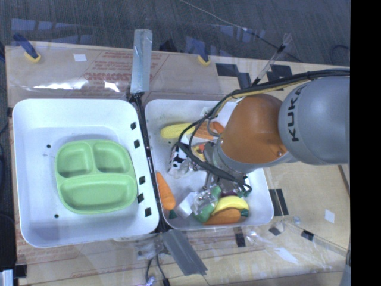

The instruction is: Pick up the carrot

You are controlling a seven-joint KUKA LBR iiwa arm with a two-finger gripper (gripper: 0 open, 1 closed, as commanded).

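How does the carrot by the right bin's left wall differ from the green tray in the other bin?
The carrot is orange, slim and tapered; the green tray is pale green, broad and flat with three compartments. The carrot lies against the left wall of the right bin among other toy foods, while the tray sits alone in the middle of the left bin. The carrot is far smaller than the tray. Both lie flat, apart from the arm.
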